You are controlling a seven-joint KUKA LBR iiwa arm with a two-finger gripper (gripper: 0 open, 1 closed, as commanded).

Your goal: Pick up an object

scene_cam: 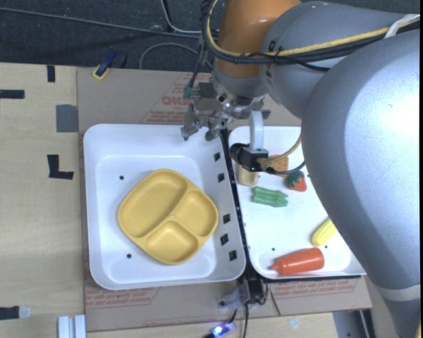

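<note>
Over the far rim of the left shallow white plastic bin (pixel 104 263) hangs the grey two-finger gripper (pixel 203 128), at the end of the grey arm (pixel 366 153) with its orange band (pixel 250 20), which reaches in from the right and covers much of the right side of the view. How far the gripper is open, and whether it has hold of anything, cannot be told from this slanted view. Inside the left bin lies a yellow plastic plate with three compartments (pixel 168 215), flat on the floor near the middle and turned at an angle to the walls; it is well apart from the gripper. The right shallow white plastic bin (pixel 285 234) touches the left one along a shared edge. On its floor, near the far end, a green toy bean pod (pixel 269 197) lies on its side, and just beside it, toward the arm, sits a small red toy strawberry with a green top (pixel 296 182). Farther forward, a yellow toy piece (pixel 323 232) is partly hidden under the arm, so its shape cannot be told. Near the front wall an orange-red, tapered toy vegetable (pixel 298 261) lies on its side. Both bins rest on a brown cardboard sheet (pixel 130 97) spread over the pale wooden bench (pixel 28 217).
</note>
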